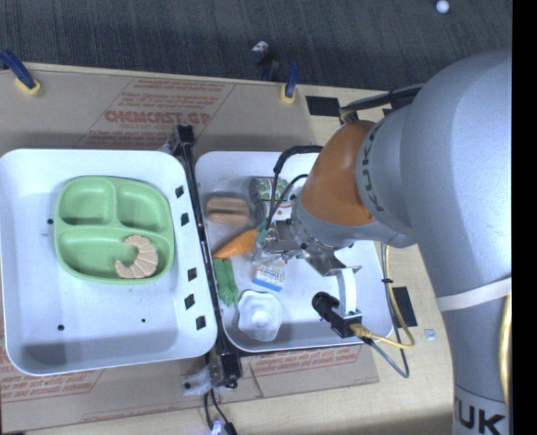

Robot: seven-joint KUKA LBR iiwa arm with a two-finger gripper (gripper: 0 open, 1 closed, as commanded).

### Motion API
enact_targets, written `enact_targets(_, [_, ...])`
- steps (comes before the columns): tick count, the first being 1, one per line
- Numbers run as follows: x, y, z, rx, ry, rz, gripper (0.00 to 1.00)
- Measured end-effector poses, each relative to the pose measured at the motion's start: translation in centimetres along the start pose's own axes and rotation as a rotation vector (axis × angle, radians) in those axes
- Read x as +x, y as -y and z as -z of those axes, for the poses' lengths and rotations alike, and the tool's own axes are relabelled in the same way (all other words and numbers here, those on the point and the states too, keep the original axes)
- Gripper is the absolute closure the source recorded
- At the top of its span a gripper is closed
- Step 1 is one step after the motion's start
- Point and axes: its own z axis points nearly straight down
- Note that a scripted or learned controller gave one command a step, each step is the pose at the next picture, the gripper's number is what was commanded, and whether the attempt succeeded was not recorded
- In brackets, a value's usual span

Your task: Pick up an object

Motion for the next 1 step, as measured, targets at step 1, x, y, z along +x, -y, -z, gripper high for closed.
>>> enact_targets(1, [-8.22,5.06,15.40,0.005,0.001,-0.006,1.00])
